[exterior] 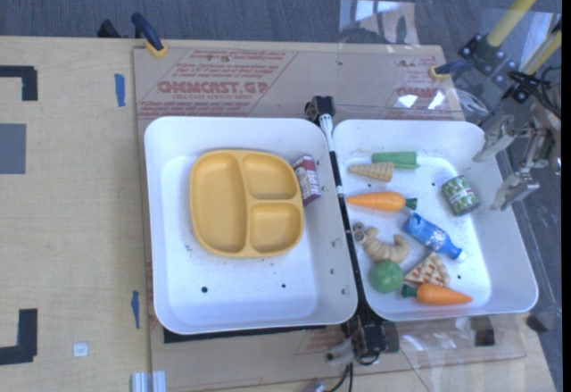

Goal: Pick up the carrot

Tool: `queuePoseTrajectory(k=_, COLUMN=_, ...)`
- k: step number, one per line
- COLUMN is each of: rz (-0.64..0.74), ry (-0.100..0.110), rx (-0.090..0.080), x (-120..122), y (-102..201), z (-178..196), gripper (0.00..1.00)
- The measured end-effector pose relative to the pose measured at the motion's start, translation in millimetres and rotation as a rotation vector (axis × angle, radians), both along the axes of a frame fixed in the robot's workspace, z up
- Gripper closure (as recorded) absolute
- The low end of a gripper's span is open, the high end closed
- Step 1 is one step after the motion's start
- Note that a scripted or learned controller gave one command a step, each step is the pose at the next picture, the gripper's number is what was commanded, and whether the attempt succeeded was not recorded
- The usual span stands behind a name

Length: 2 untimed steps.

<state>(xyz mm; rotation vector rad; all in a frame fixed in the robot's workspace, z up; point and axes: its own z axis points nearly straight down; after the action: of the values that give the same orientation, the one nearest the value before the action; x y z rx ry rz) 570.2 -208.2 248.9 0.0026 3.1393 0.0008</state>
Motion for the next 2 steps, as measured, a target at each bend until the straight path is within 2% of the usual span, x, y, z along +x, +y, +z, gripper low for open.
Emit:
queuePoseTrajectory(k=1, rz=0.068, ry=-0.009, rx=0.001, x=26.1, y=62.0, z=6.1, gripper=0.00)
queuePoseTrajectory(k=2, rz=-0.194, ry=0.003, rx=0.003, x=42.7, y=107.6, z=-83.1, gripper=0.00)
